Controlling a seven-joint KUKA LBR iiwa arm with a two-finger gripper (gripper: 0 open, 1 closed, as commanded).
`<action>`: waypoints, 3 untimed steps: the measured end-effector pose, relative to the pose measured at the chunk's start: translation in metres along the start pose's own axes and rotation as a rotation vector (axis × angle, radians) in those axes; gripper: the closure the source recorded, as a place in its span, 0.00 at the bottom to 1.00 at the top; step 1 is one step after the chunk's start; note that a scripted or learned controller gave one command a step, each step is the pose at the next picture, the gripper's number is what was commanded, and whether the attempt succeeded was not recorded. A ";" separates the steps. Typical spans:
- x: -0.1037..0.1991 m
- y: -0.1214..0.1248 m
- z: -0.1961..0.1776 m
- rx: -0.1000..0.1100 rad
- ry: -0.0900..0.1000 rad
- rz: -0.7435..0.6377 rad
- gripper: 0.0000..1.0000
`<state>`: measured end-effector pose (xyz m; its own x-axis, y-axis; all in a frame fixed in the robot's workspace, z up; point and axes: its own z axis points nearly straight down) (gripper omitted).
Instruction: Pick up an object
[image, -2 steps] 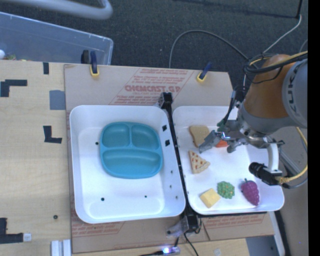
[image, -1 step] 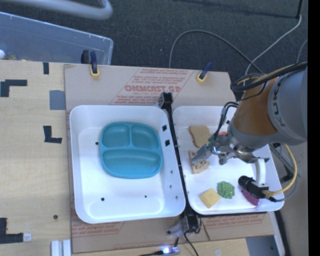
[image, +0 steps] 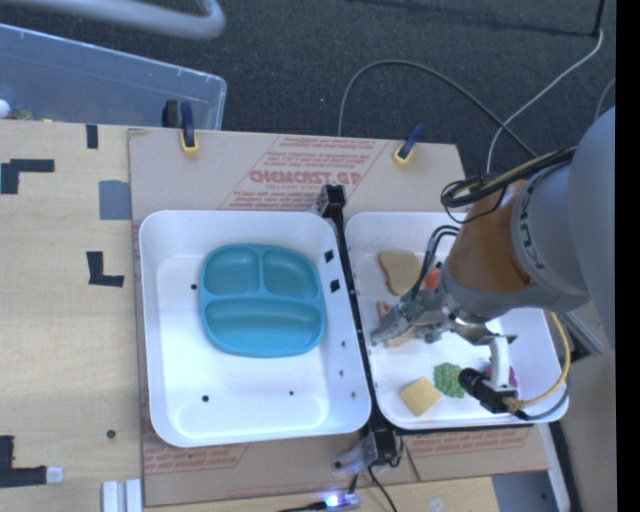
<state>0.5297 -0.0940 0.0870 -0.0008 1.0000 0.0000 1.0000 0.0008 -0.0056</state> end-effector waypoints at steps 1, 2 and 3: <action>0.001 0.000 -0.012 -0.001 0.001 -0.001 1.00; -0.002 -0.002 -0.074 -0.008 0.000 0.000 1.00; 0.005 0.004 -0.121 -0.009 0.000 -0.001 1.00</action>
<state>0.5348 -0.0889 0.2082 -0.0023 1.0000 -0.0004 1.0000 0.0023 0.0031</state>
